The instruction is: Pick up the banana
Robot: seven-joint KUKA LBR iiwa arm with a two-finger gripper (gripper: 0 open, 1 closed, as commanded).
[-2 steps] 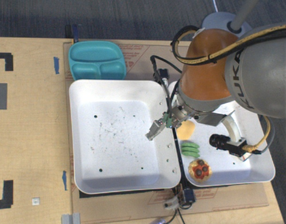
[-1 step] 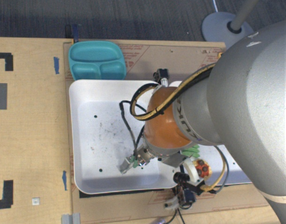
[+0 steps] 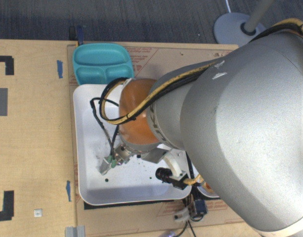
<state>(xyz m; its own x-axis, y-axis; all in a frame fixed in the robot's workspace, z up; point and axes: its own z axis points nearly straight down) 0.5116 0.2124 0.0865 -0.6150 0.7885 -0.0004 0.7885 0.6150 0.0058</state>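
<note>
My grey arm reaches in from the right and covers most of the bench. Its orange band [image 3: 136, 113] hangs over the left white bin [image 3: 84, 132]. Below the band, my gripper [image 3: 108, 166] points down and to the left, low over the bin's floor near its front left. A small green-grey piece sits at the gripper's tip, and I cannot make out what it is. The arm hides the middle and right of the bin.
A teal divided tray [image 3: 102, 63] lies just behind the left bin. Black and yellow cables [image 3: 109, 100] loop beside the wrist. A black connector [image 3: 164, 175] hangs near the bin's front rim. A few dark specks [image 3: 107, 180] dot the floor.
</note>
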